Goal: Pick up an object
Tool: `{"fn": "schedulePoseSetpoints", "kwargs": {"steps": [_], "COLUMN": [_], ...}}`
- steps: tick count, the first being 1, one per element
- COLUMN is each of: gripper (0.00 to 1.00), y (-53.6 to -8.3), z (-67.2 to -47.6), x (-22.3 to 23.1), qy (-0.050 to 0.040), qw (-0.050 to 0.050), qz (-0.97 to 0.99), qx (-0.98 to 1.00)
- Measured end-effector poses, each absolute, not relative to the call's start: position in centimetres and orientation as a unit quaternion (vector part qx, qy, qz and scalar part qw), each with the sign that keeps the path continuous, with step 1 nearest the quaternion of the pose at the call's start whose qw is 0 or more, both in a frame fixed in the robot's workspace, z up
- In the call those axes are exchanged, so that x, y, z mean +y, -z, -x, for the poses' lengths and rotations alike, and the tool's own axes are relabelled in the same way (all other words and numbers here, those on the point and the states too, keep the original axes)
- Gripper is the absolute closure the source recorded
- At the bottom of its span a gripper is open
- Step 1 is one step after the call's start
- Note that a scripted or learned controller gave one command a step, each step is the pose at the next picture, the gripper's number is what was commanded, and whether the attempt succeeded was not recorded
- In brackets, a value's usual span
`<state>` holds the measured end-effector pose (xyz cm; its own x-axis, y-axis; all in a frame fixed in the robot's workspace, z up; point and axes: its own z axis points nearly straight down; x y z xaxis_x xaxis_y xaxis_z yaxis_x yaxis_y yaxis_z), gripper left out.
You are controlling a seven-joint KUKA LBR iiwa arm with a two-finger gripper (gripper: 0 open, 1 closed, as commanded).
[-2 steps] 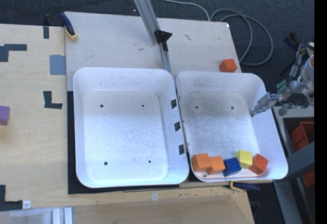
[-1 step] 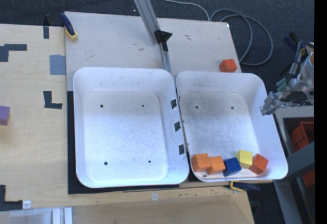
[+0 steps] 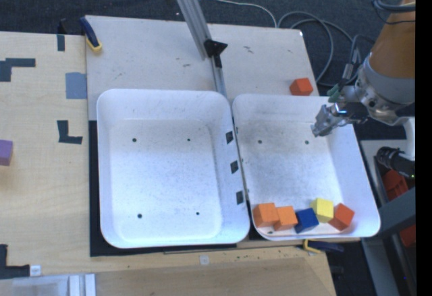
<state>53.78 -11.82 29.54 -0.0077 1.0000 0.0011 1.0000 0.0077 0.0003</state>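
Currently two white bins sit side by side on the surface [image 3: 155,45]. Right bin [image 3: 351,153] holds five blocks [image 3: 305,215] along its near edge: two orange, one blue, one yellow, one red. End effector [image 3: 322,123] hovers above this bin's far right; grip state undeterminable.

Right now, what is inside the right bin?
Five blocks lie along the near edge of the right bin: two orange blocks, a blue block, a yellow block and a red-orange block. The gripper covers a little of the floor.
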Motion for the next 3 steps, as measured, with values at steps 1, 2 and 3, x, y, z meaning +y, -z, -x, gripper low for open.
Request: {"fn": "schedulePoseSetpoints", "kwargs": {"steps": [1,2,3], "gripper": [1.0,1.0,1.0], "y": [-38.8,-33.0,-20.7], "z": [-49.3,-56.0,-50.2], "x": [-16.2,-9.4,-10.6], "qy": [0.0014,-0.001,-0.0036], "qw": [-0.004,0.003,0.005], "qz": [0.708,0.704,0.707], "qx": [-0.706,-0.71,-0.707]}}
